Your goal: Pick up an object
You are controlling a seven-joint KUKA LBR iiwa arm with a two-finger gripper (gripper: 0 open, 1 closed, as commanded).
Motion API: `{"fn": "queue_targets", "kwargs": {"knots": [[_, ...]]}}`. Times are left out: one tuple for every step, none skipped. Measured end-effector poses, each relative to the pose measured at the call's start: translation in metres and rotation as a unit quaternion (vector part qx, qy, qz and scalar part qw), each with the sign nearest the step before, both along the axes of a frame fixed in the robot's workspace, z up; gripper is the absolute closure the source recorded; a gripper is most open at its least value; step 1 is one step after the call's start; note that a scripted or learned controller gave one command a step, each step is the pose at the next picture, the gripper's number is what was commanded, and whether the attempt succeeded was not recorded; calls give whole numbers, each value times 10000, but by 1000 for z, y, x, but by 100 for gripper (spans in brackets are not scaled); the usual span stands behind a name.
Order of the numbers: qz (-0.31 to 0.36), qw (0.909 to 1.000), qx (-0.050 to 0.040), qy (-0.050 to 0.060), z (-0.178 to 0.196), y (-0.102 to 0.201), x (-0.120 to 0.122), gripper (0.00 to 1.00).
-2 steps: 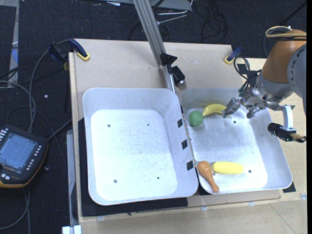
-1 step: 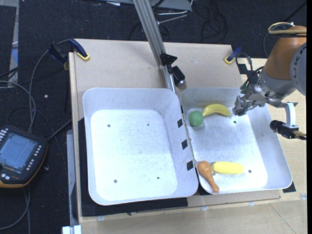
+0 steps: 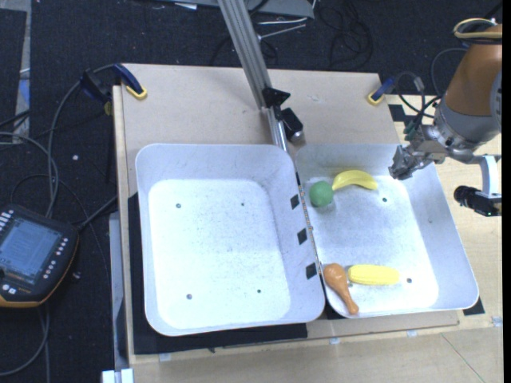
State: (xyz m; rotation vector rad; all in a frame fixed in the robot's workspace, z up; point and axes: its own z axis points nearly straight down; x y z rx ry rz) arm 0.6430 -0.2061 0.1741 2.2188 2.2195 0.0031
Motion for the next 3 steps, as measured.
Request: {"fn": "queue_targets", "kwargs": {"knots": [[-1, 10000, 1, 5, 29, 0, 1, 100], [16, 10000, 9, 17, 25, 46, -6, 100], [24, 10000, 10, 10, 41, 103, -11, 100]]}}
